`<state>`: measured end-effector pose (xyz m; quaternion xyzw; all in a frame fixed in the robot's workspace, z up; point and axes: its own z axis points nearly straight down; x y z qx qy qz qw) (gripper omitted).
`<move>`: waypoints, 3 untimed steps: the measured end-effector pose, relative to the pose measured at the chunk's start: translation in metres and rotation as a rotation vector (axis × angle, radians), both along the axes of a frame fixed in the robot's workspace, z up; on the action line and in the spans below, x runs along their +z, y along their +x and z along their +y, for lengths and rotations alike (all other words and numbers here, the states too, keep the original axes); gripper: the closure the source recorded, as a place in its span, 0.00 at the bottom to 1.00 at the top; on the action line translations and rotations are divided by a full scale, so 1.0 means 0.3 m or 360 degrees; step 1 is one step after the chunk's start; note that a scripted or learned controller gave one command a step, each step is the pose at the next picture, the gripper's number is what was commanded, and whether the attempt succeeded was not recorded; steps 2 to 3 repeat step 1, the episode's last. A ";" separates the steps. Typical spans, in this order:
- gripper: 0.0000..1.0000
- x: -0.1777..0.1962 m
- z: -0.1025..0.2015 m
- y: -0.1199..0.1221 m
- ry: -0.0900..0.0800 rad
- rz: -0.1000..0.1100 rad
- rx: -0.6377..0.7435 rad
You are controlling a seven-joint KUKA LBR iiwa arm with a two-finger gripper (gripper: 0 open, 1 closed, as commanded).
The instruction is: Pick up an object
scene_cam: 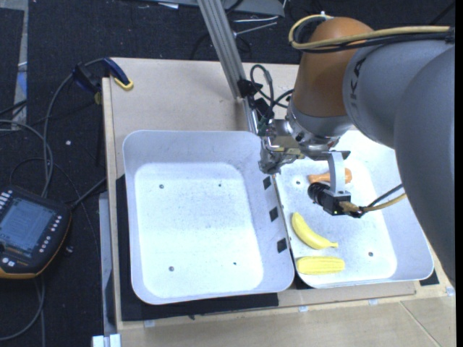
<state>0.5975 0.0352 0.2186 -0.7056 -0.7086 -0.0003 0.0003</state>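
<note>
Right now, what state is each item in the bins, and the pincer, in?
banana, lying flat in the right bin, untouched.
yellow oblong item, lying flat near that bin's front rim.
orange item, lying in the right bin, partly hidden by the wrist.
pincer, low at the right bin's left rim, apart from all three items.

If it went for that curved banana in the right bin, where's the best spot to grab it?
Probably around the middle of the banana, coming straight down from above. It lies flat in the right bin, narrow across, with bare floor along both long sides.
</note>
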 end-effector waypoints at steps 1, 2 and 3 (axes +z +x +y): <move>1.00 -0.006 0.197 -0.018 0.0001 0.0001 0.0002; 1.00 -0.006 0.197 -0.018 0.0001 0.0001 0.0002; 1.00 -0.006 0.197 -0.018 0.0001 0.0001 0.0002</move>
